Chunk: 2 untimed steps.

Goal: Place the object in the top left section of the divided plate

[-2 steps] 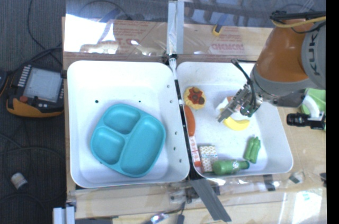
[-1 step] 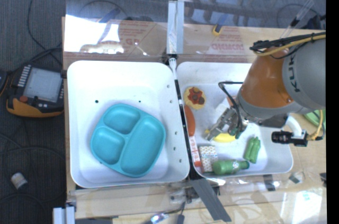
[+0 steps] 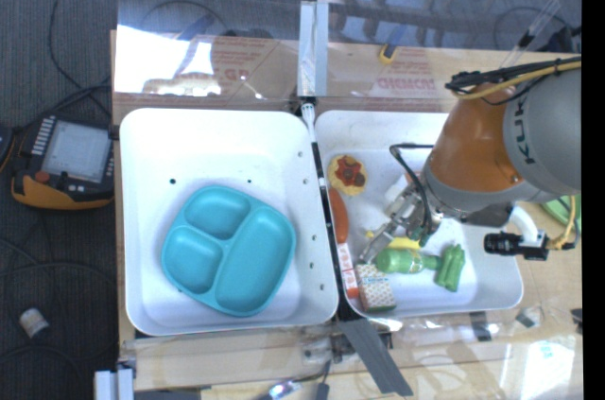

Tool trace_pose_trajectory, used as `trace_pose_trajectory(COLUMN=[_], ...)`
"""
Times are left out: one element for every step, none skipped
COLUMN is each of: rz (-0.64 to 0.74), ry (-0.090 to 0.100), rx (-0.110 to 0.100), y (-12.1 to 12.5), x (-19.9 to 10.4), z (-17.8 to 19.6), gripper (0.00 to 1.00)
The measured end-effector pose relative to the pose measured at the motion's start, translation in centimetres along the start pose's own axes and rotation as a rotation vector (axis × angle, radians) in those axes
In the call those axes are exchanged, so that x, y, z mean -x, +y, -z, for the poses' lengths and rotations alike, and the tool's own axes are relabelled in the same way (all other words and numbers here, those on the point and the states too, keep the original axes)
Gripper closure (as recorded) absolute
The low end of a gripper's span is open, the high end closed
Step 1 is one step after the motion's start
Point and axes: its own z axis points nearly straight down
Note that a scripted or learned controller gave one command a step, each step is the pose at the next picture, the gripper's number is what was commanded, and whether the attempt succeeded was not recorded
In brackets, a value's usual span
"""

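Gripper (image 3: 402,220) hangs low in the right bin (image 3: 492,299), its metal fingers pointing down and leftward into a cluster of toy food. Whether they are spread or pressed together cannot be told; the tips blur into the items beneath, and nothing is clearly seen pinched between them.

Far left, on the dark carpet outside the bench, lies an orange-edged handheld pendant (image 3: 64,160). Next comes the left bin (image 3: 151,143), white and shallow, with broad bare floor along its upper and left sides. The teal divided plate (image 3: 229,249) sits in its lower middle, turned at a slant, well apart from the upper rim but near the bottom wall; its three sections hold nothing. The top left section (image 3: 217,212) has free room above it.

Where the two bins meet, their rims form a ridge. Just right of it, along the right bin's left wall, lies an orange carrot-like piece (image 3: 340,217), with a small checkered packet (image 3: 375,292) below it near the bottom corner. A round pizza-like disc (image 3: 348,173) rests higher up, apart from the gripper. Directly under the gripper sits a yellow piece (image 3: 405,245), touching a green bottle-shaped item (image 3: 408,263), with a green corrugated piece (image 3: 451,266) just beside it. The arm (image 3: 482,152) covers the bin's upper right.
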Motion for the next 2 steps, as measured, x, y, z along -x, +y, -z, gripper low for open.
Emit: trace_pose_trajectory(rz=[0.000,0.000], ry=[0.000,0.006], rx=[0.000,0.001], y=[0.00,0.19], x=[0.00,-0.04], z=[0.00,0.80], gripper=[0.00,1.00])
